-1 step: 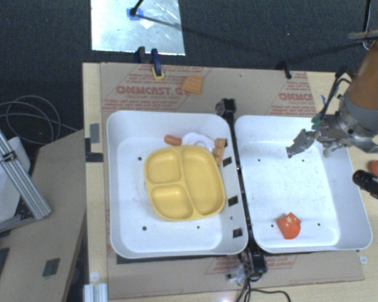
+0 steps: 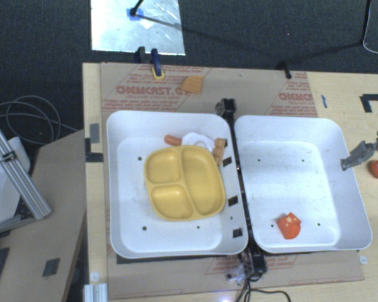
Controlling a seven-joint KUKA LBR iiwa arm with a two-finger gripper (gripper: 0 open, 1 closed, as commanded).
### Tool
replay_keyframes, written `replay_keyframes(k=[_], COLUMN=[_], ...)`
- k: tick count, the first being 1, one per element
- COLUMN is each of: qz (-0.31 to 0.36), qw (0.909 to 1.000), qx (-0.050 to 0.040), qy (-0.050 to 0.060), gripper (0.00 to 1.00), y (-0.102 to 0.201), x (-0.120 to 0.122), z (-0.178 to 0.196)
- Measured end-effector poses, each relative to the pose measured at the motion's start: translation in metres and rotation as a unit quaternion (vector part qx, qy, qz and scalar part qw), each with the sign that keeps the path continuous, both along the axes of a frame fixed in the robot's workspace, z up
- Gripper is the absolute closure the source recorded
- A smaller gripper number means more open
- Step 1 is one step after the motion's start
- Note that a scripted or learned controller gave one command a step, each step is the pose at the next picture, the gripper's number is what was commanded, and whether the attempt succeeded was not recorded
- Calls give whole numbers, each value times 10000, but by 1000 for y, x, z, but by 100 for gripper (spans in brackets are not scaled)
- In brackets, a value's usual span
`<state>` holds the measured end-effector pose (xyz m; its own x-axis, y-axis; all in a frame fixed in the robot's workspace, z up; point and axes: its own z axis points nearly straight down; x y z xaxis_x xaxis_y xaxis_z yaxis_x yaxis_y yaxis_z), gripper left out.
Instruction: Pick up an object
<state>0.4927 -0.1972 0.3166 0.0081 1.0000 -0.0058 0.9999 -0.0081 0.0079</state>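
Gripper (image 2: 360, 155) at right bin's (image 2: 331, 131) far rim, finger state unreadable, nothing visibly held; approach step, next reach calling for descent onto orange piece (image 2: 289, 226).

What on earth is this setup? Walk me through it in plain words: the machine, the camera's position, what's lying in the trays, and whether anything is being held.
One camera looks down at a slant on a wooden bench bearing two shallow white bins side by side. The machine is a robot arm reaching in from the right; its gripper sits at the right edge, over the right bin's rim, with nothing visibly between its fingers. The left bin holds a yellow divided plate, a small orange sausage-like piece, a white item and a small tan block. The right bin holds one orange object. Another tan block lies on the bench behind the bins.
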Motion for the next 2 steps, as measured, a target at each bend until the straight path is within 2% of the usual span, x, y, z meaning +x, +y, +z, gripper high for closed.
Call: replay_keyframes(k=[1,2], qz=[102,3], qw=[9999,10000], qx=[43,14], qy=[44,37], gripper=[0,0], y=[96,8], x=[31,-8], z=[-52,-53])
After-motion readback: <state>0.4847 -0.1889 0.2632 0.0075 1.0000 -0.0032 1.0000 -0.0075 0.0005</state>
